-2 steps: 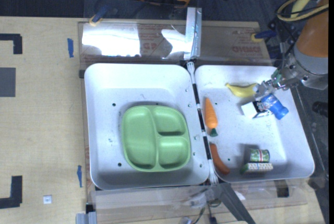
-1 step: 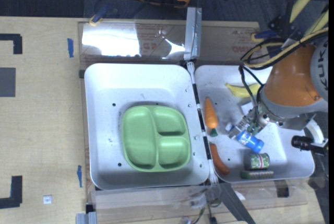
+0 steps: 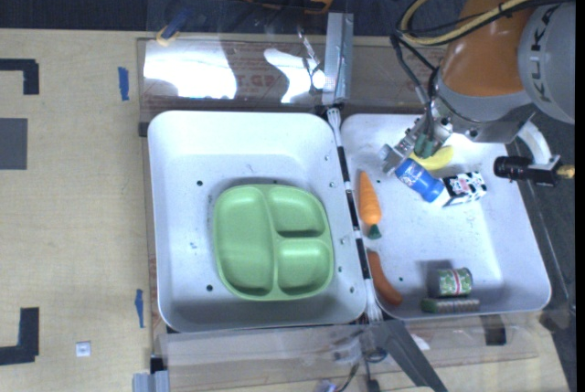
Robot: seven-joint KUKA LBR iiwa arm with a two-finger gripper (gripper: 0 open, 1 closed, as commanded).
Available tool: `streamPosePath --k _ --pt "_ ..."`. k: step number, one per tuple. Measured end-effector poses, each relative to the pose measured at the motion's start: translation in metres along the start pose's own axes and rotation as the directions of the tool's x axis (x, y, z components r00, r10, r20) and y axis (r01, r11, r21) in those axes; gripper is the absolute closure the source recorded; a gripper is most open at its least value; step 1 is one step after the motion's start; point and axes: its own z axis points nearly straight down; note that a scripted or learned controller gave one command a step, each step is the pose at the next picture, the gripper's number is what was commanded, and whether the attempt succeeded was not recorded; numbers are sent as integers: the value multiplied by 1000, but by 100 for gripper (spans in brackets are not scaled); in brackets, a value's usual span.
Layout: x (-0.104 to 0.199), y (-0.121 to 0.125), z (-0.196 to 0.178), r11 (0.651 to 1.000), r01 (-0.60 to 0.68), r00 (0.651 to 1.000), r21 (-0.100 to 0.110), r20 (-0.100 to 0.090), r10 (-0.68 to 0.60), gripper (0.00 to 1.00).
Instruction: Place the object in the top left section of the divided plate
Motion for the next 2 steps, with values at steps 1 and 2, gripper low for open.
streamPosePath --k 1,2 --pt "-18 11 -10 999 54 999 -1 2 -54 100" --pt "-54 11 -86 970 -243 970 -1 3 243 100"
